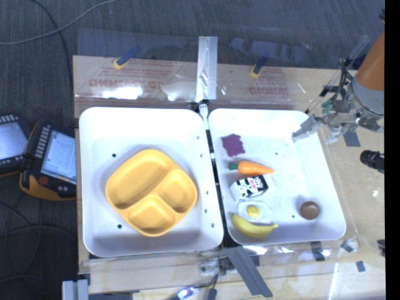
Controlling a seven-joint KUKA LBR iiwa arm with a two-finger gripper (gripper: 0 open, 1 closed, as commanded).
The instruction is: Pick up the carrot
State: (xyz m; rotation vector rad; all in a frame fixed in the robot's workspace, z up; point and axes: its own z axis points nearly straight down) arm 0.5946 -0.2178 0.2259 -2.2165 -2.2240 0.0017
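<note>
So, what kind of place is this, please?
Probably a robot test bench in a lab: two white bins taped to a board, toy food such as a carrot, a control handset lying on grey carpet, and loose cables.

arm (pixel 372 80) cut off at the right edge; jaws too small to read

Dark grey carpet (pixel 262 11) surrounds the wooden bench (pixel 362 230); black cables (pixel 56 24) trail across it, a teach pendant (pixel 53 161) lying left
</note>
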